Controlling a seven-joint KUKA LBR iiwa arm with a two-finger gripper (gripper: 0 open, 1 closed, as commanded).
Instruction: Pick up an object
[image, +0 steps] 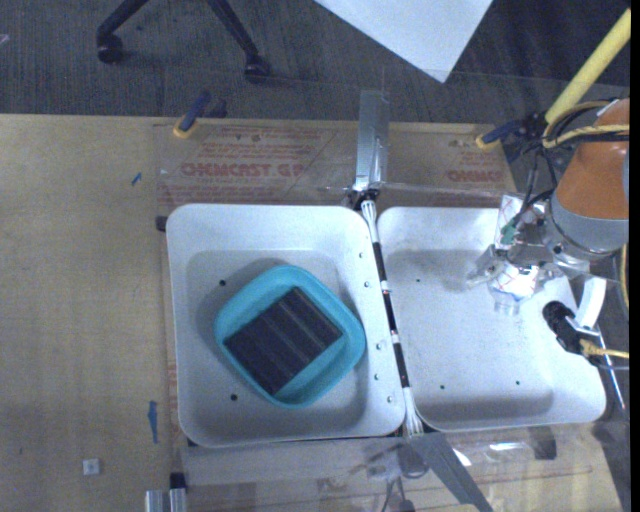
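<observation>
A light blue square container (289, 333) with a dark ribbed insert lies tilted in the left bin (195, 245). My gripper (512, 280) hangs over the upper right part of the right bin (450, 390), below the arm's orange band, far to the right of the blue container. I see nothing between its tips. Its fingers are small and blurred against the white bin floor.
A metal divider and cable run between the two bins. Black and yellow cables (575, 330) hang by the right bin's right wall. The wooden bench (80, 300) spreads to the left. A clamp (190, 112) sits at the back.
</observation>
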